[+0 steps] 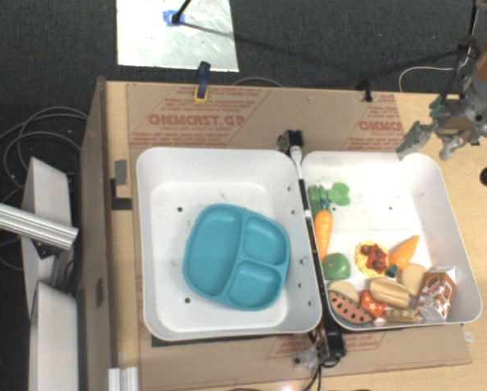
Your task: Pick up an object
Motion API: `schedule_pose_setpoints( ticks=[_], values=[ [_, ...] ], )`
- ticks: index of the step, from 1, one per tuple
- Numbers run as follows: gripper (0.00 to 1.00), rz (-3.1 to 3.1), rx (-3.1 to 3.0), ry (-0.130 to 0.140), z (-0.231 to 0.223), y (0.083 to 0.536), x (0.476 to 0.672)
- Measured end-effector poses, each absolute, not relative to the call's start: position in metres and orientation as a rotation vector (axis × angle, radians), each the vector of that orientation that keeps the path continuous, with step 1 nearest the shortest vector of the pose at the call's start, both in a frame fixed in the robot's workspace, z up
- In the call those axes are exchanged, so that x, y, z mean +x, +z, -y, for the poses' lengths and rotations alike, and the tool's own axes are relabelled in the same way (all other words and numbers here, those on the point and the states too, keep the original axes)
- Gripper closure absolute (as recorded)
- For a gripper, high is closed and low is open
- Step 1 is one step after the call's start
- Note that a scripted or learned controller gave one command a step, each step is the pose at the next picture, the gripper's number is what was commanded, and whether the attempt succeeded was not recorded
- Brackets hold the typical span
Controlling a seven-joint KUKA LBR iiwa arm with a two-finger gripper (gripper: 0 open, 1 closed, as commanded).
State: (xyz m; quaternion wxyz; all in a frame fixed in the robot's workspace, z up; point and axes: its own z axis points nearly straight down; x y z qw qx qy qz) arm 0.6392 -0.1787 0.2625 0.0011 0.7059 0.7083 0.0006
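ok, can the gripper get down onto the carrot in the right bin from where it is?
Probably yes. The gripper sits above the right bin's far corner; the carrot lies along the divider, top uncovered, with broccoli and a green piece at its ends.

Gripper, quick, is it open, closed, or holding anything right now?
Gripper: open, holding nothing, up above the far right corner of the right bin, well away from the toy food.

- We are seeing the gripper [433, 139] hovering above the right bin's [439, 187] far corner, fingers spread;
- a blue tray [236, 256] is lying in the left bin [166, 187];
- toy foods, a carrot [322, 230] among them, are crowding the right bin's near end.
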Motion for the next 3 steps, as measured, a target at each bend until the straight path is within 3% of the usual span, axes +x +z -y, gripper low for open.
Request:
schedule_pose_setpoints(
  ticks=[1,2,3],
  values=[
    [0.00,-2.227,2.229,-0.007,0.168,0.181,0.560],
    [0.00,-2.232,2.218,-0.001,0.108,0.092,0.526],
    [0.00,-2.221,2.223,0.001,0.150,0.085,0.511]
  ],
)
